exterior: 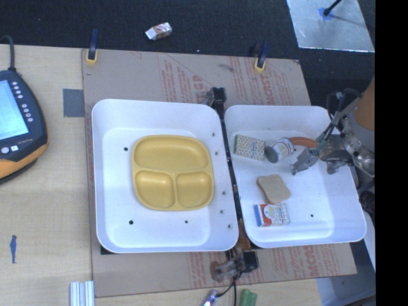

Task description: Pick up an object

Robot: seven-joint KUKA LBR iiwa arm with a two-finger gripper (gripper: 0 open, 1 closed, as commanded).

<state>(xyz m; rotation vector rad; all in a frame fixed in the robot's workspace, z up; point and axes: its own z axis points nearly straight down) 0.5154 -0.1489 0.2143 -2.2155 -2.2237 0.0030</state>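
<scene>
Near edge of the bench [44,234]: a clamp fitting [233,266] sits at the seam between the two bins, apparently there to fix them in place on the cardboard sheet [191,75].

Left bin [102,171]: holds one yellow tray [172,171] with three compartments, lying flat near its centre. Its breadth and low profile suggest a poor target for a two-finger grip.

Right bin [344,231], near to far: a small red, white and blue carton [272,214] lies flat; just beyond it, a tan sponge [274,188]; further back, a patterned packet [248,147], a small can [280,150] on its side, and beside the can an orange item [303,141] partly covered by the arm. These are the candidates for the pick, all loose and apart enough to be taken singly.

The jaws [304,163] reach in from the right and hang above the bin floor near the can and the orange item, with nothing visibly between them. Whether they are spread or pressed together cannot be told at this size. The position suggests an approach toward the far cluster; no pick is yet made.

The arm is cut off at the right. A handheld pendant [19,126] is cropped at the left. On the dark floor [223,11] beyond, a small wrapper [159,31] is too small to identify.
</scene>
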